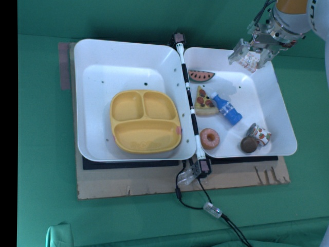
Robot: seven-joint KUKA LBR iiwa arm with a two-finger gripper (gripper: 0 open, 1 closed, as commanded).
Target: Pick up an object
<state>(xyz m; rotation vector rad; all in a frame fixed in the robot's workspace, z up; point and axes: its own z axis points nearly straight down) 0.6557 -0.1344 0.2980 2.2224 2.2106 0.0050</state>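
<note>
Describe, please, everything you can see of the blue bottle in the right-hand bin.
The blue bottle is a small toy that looks like plastic, bright blue with a white cap and a pale label band around its middle. It lies on its side on the floor of the right bin, slanted, cap toward the upper left and base toward the lower right. Its cap end rests against the pizza slice; whether it overlaps the slice cannot be told. Nothing else touches it.
</note>
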